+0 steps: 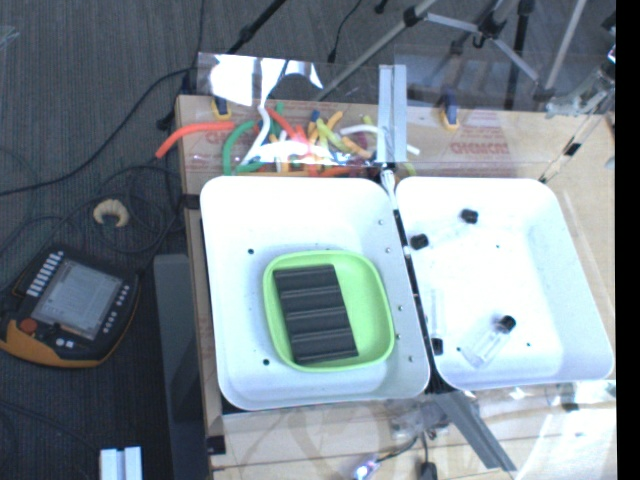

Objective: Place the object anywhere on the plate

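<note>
The dark ribbed block (pixel 315 313) lies flat on the green plate (pixel 379 308) in the left bin (pixel 240 228). It looks stiff and probably light, best pinched across its long sides. Whether the hand is released or clenched, I cannot tell.

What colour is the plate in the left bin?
Light green plate, carrying a dark grey ridged block; clearest in the camera view.

Two bins sit side by side on the bench (pixel 590 218). In the left bin (pixel 240 228) a plate (pixel 372 313) lies near the front, bearing a ridged block (pixel 314 313). The right bin (pixel 560 258) holds a small bottle (pixel 488 339) toward its front.
</note>
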`<state>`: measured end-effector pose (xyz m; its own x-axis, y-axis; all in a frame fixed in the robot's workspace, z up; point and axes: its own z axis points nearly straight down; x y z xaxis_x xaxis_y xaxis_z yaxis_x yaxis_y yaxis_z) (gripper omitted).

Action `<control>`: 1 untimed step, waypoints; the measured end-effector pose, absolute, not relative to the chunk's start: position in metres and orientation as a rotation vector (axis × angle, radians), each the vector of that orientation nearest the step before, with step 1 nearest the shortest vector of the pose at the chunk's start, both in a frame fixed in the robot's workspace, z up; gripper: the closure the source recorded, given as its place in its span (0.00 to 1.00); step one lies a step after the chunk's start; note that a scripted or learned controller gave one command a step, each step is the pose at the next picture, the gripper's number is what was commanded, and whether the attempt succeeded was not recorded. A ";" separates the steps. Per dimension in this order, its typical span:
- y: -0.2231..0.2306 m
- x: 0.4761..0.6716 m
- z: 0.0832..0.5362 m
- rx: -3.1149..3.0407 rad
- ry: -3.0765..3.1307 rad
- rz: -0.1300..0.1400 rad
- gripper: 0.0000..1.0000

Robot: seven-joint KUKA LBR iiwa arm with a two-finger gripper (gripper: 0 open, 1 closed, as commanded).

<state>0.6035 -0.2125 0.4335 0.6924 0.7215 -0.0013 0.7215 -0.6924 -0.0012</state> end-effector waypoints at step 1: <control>-0.212 0.553 0.429 -2.997 -0.943 0.003 0.00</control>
<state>0.5531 -0.2116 0.4293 0.8198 0.5726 -0.0016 0.5726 -0.8198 -0.0006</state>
